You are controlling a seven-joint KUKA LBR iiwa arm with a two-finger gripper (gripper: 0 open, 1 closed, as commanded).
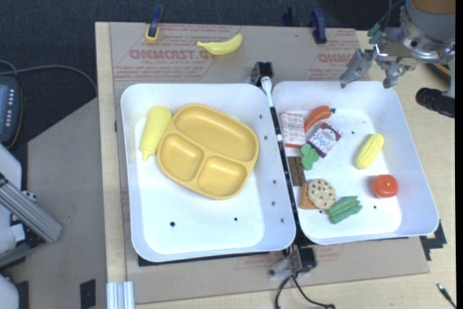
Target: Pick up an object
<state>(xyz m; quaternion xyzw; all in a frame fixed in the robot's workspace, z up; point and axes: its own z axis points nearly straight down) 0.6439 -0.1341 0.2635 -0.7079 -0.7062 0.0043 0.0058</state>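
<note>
Hovering above the right bin's far rim, the gripper was held spread and empty, presumably for descending onto the corn below.

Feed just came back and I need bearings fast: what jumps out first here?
The big yellow tray in the left bin, with a yellow bottle beside it. The right bin holds small toy foods, such as a tomato and corn. The hand hangs open over that bin's far edge, holding nothing.
</note>
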